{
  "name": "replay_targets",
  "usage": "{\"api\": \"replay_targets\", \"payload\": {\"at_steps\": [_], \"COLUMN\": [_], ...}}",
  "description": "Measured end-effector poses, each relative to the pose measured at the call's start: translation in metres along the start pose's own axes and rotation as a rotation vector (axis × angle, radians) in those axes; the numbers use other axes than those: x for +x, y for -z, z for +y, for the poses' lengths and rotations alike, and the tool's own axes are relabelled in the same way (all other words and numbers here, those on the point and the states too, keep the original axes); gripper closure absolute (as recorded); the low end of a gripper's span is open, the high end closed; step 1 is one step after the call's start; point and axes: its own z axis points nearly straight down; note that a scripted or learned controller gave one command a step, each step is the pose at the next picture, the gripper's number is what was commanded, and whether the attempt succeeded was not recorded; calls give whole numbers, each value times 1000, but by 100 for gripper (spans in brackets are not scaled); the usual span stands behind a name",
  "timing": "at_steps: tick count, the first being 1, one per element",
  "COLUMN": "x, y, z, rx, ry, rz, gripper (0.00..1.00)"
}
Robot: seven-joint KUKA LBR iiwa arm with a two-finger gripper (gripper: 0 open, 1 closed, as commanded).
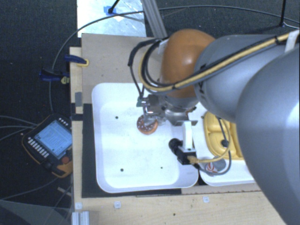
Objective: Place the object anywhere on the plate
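A tan wooden bench carries two shallow white bins side by side: the left bin rests on a black mat, the right bin touching it

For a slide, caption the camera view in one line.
KUKA arm's end effector poised over a small brown round object in the left white bin, yellow plate in the right bin.

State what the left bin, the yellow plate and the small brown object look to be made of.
Left bin: likely moulded plastic, smooth matte white, with rounded corners and a raised rim.
Yellow plate: probably glossy plastic, with soft highlights along its rim.
Small brown object: too small and blurred to tell; reddish-brown and mottled.
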Motion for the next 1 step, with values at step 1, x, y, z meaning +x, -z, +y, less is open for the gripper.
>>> {"api": "replay_targets", "payload": {"at_steps": [1], "x": [-1], "y": [0], "z": [0], "rx": [0], "ry": [-1], "rz": [0], "gripper": [0]}}
